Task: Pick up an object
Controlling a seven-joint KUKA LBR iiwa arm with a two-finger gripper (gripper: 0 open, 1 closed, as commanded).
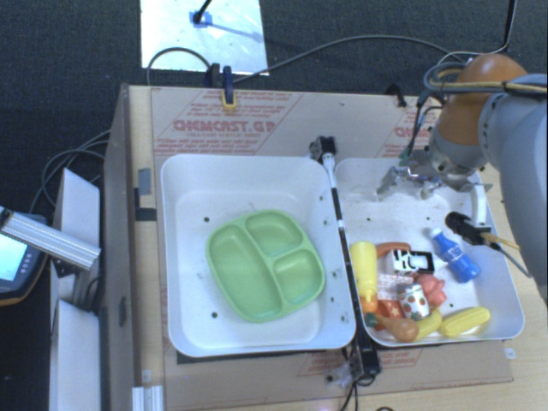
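Objects for the pick sit in the right bin, clustered along its near edge; your left bin carries a green divided plate, lying flat. Left to right in that cluster you have a yellow bottle against the divider wall, a black-and-white item, a mix of red and orange toy pieces, a yellow corn cob at the near rim and a blue bottle further back. Gripper hangs over the bin's far end, well apart from the pile, fingers spread and nothing between them.
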